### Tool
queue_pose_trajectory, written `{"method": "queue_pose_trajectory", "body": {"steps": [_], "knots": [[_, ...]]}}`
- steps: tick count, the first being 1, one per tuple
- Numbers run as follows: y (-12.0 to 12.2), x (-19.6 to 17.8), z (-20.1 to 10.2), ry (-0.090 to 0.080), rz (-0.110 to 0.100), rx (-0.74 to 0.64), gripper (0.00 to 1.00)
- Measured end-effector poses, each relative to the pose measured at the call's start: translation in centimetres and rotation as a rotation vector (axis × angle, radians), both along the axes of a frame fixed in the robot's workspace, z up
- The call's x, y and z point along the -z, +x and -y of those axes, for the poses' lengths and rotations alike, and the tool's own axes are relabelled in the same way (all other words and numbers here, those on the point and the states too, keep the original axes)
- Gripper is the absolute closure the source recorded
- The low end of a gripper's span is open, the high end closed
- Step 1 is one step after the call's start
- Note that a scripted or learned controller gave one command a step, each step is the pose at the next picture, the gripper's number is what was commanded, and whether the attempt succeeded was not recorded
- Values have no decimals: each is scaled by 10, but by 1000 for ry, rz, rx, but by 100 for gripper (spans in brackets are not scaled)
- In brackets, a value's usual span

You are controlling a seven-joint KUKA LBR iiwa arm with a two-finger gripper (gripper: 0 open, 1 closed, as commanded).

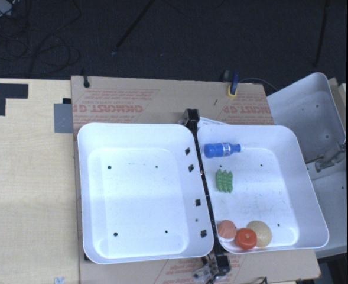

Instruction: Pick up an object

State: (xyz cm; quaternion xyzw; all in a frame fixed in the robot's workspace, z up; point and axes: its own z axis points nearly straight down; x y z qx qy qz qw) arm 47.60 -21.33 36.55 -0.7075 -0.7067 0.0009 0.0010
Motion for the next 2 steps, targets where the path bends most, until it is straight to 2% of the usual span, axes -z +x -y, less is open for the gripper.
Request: {"method": "queue_pose_trajectory", "body": {"steps": [1, 2], "knots": [[35, 119, -2, 3, -6, -2, 0], [1, 199, -1, 4, -8, 0, 0]]}}
